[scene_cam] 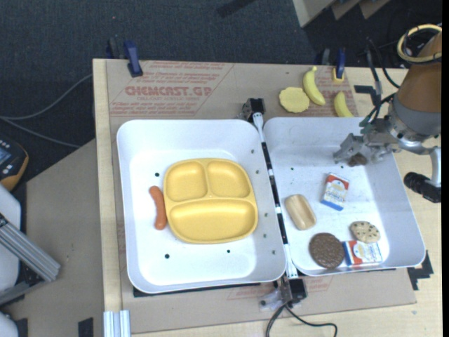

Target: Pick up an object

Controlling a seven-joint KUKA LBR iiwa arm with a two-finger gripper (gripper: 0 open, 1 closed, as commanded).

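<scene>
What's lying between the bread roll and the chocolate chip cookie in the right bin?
In the camera view, nothing sits directly between the bread roll and the chocolate chip cookie; that stretch of the right bin floor is bare.

Fixed overhead camera, slanted down, both bins (pixel 133 188)

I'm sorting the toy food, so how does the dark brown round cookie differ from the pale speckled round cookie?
The dark brown round cookie is plain chocolate-coloured, while the pale speckled round cookie is tan with dark chips. The dark one looks larger. It lies nearer the bin's front rim; the pale one sits farther right. Both are flat discs in the right white bin.
</scene>
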